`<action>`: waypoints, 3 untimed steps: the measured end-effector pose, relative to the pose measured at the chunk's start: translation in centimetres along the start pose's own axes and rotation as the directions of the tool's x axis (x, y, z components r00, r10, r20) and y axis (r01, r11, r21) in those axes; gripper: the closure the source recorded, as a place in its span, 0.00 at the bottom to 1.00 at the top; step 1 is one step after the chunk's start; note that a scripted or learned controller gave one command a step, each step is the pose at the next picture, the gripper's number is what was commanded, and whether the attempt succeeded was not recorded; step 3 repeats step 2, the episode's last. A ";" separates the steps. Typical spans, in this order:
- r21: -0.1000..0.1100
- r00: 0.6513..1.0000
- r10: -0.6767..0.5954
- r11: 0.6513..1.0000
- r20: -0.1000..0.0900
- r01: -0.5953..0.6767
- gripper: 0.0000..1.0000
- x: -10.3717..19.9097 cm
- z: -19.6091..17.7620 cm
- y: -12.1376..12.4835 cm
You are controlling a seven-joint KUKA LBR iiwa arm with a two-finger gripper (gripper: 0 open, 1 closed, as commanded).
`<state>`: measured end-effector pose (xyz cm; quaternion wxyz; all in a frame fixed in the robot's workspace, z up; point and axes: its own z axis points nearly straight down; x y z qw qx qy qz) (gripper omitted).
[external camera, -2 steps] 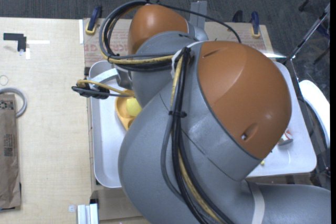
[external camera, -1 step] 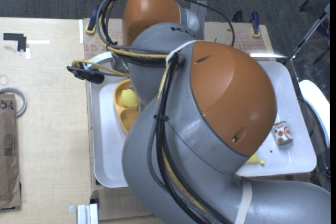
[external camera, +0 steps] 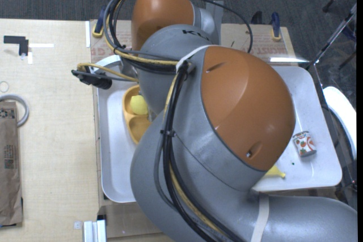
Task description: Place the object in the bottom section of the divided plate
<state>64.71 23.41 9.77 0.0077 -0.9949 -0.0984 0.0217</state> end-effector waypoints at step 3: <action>0.007 1.000 0.005 1.000 0.016 -0.005 1.00 0.0 -0.7 0.1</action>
